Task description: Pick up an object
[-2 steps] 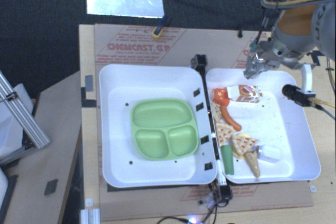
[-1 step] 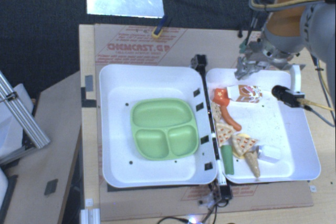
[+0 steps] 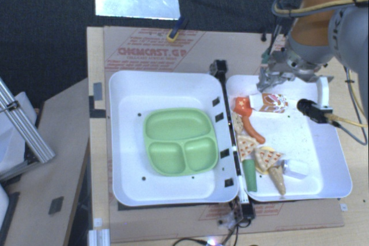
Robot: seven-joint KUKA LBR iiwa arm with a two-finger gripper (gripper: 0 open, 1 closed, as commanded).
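cam: 1, fixed | above bench (image 3: 144, 43) | slanted down | both bins (image 3: 167, 89)

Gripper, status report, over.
Gripper above right bin's far end, near a red-and-white packet. Toy food clustered along the divider. Green tray in left bin.

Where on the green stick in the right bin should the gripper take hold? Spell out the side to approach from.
Grip the green stick near its middle, across its narrow width, probably from straight above. It lies flat along the right bin beside the wall between the bins, so the finger on that side has little room. The waffle piece sits close on its other side. The gripper is above the bin's far end.
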